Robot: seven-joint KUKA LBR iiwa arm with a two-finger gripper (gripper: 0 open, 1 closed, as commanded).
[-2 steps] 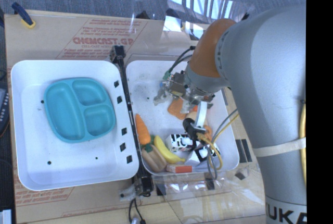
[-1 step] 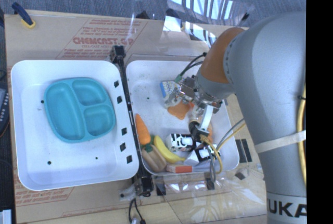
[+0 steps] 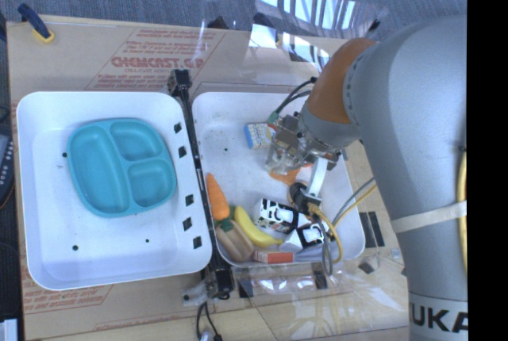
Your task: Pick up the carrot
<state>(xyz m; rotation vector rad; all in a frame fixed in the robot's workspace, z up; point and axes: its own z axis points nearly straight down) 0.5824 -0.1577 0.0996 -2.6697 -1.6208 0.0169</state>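
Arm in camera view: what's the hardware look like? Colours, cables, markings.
The arm is a bulky, rounded grey shell with an orange band above the wrist. White "UKA" lettering shows at its lower edge. Yellow and black cables loop near the metallic gripper, and a pale strap wraps the body.

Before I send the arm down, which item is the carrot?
Look in the right-hand white bin, along its left wall. The carrot lies there at the top of the toy pile: a plain orange cone, just above the yellow banana and left of the black-and-white item.
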